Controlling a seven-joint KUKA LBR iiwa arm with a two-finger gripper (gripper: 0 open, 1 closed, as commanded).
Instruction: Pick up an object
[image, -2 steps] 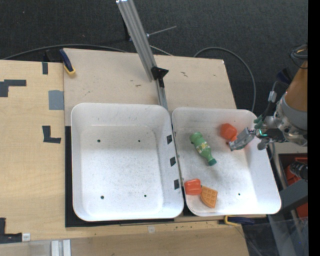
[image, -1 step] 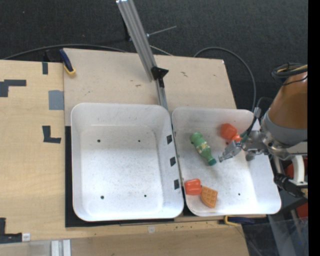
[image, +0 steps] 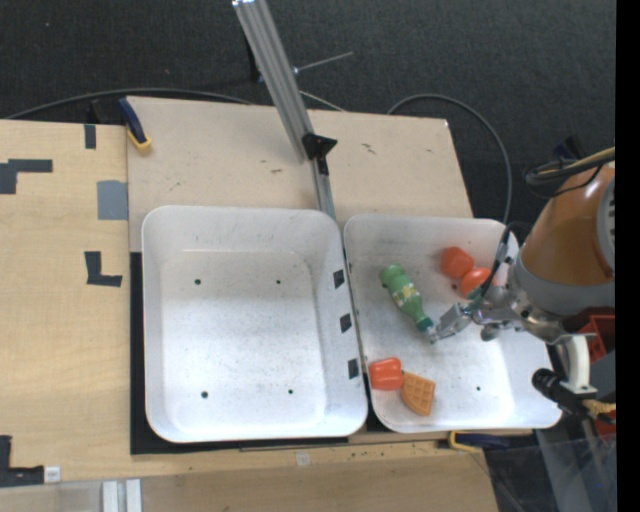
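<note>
Gripper (image: 452, 322) low in right bin (image: 520, 400), fingers spread, holding nothing, just right of green bottle (image: 404, 293); orange pieces near.

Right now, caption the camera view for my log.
Gripper low in the right bin beside the green bottle; orange pieces nearby.

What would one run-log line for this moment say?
pincer: low in right bin, beside green bottle | grasp: none seen | also there: two orange pieces, waffle
</note>
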